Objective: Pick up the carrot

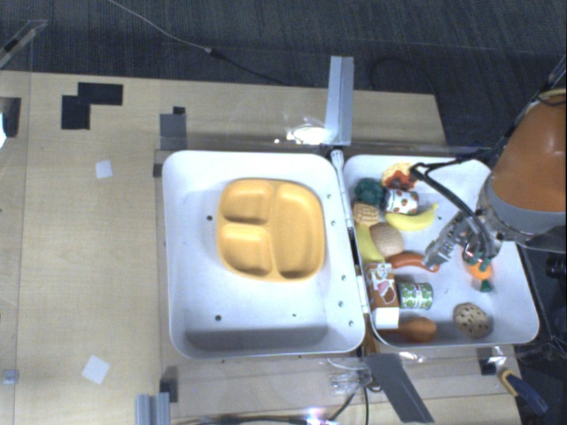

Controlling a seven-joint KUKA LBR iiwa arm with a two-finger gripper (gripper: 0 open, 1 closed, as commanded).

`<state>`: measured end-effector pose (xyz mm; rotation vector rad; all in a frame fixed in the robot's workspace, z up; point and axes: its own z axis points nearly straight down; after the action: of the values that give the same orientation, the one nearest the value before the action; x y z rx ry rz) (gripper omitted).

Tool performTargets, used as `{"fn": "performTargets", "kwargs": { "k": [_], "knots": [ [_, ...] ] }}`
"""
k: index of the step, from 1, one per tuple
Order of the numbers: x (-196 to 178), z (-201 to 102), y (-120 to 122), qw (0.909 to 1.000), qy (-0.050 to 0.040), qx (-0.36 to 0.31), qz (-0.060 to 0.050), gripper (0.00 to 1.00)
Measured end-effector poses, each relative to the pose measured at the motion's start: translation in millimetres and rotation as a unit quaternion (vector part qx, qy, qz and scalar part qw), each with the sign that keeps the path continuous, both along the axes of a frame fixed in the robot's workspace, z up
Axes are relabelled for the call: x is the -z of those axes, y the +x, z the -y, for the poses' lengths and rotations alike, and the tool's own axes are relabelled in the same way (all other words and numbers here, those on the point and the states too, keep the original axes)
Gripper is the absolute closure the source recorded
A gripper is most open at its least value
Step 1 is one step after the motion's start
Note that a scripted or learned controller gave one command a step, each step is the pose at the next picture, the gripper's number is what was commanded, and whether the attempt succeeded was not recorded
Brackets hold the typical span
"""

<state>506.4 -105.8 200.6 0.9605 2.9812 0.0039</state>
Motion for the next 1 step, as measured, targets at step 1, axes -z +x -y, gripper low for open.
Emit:
{"fn": "performTargets", "kwargs": {
  "k": [1],
  "knots": [
    [91.7,45.0,-18.2,0.9881,-0.0014,-0.154,-0.002,1.0]
  ]
}}
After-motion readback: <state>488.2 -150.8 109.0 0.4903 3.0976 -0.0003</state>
